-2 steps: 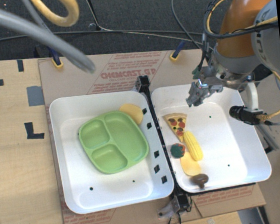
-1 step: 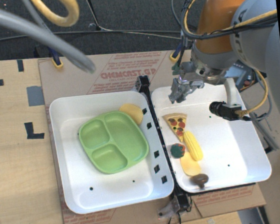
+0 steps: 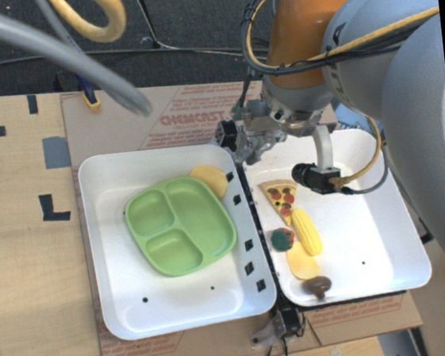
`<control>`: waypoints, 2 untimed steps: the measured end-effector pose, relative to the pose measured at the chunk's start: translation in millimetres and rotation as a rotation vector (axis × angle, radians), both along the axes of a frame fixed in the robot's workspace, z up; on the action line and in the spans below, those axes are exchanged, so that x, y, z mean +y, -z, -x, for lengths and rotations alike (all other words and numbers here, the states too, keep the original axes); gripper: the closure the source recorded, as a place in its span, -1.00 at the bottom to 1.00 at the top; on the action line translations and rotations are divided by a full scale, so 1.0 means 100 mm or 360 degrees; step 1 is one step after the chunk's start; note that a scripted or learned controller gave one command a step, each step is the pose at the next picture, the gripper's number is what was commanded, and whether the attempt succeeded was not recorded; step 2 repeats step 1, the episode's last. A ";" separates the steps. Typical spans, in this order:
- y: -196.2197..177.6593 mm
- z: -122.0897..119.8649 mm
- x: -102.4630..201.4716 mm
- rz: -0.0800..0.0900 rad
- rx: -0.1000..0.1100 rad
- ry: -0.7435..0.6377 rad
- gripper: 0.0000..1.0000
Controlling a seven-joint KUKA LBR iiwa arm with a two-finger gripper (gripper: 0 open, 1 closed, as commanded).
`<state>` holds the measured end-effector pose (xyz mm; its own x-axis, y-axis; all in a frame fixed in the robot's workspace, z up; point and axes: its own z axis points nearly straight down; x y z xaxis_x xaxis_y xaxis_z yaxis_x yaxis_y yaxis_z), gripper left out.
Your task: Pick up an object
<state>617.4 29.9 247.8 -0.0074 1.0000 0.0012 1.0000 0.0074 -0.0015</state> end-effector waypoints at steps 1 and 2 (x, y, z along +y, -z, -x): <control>0.16 -0.02 0.51 0.0002 0.0002 0.0002 1.00; 0.16 -0.02 0.51 0.0002 0.0002 0.0002 1.00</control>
